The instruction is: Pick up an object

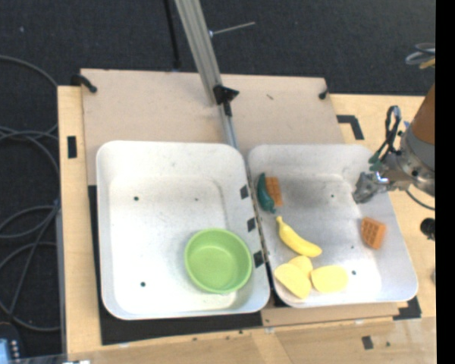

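I see my gripper [366, 185] hanging over the right bin's [311, 161] far right edge; whether it is spread or closed I cannot tell, and nothing shows in it. The banana [296, 238] lies near that bin's left edge, long axis running from far-left to near-right. I can read no writing.

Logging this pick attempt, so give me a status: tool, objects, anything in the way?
Tool low over right bin, nothing between fingers. Nearest: orange block, untouched. Banana farther left. Path clear.
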